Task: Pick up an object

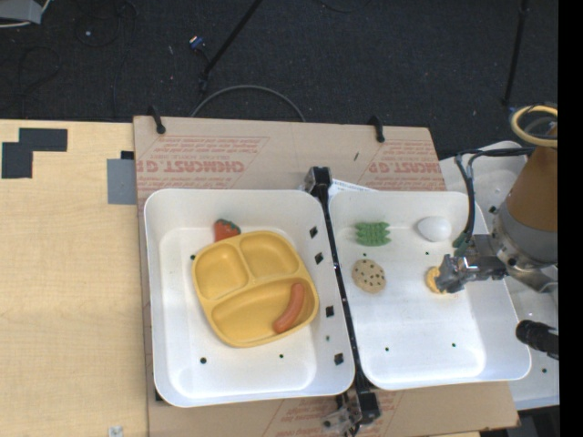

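Well off to the left of the gripper we see a pale wooden benchtop bearing black patches and a grey patch. Beyond the gripper we see a printed cardboard sheet, then cables on dark floor.

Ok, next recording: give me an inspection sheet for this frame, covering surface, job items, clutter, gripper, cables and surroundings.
Surface: two shallow white bins side by side, left bin and right bin, on brown cardboard.
Job's things: left bin holds a yellow divided plate with a sausage in its front compartment; a red-orange vegetable lies behind the plate. Right bin holds a green item, a cookie, a white egg-like item and a yellow item.
Clutter: nothing seen.
Gripper: gripper low at the yellow item; hold unclear.
Cables: black cable by the arm; wires on the dark floor.
Surroundings: wooden bench, dark floor.
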`<act>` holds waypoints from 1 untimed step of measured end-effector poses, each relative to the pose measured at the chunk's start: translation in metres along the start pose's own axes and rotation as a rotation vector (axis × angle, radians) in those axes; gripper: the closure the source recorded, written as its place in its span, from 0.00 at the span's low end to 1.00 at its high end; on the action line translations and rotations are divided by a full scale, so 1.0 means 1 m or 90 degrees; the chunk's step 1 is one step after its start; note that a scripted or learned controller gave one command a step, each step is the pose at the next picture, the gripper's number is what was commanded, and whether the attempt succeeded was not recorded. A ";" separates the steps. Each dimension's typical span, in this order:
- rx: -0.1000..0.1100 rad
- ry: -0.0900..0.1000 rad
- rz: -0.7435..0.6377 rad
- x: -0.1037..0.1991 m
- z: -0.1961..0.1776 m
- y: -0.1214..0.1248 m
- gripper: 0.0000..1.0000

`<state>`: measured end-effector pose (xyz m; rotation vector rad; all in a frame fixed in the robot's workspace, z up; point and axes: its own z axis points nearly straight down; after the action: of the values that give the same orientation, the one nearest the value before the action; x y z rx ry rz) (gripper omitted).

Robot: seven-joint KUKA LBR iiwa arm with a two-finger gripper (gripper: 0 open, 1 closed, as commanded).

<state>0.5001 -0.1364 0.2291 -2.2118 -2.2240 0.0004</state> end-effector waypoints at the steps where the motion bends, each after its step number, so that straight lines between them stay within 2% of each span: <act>1: 0.001 0.000 0.000 0.058 0.009 -0.005 1.00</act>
<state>0.4951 -0.0781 0.2200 -2.2114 -2.2231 0.0018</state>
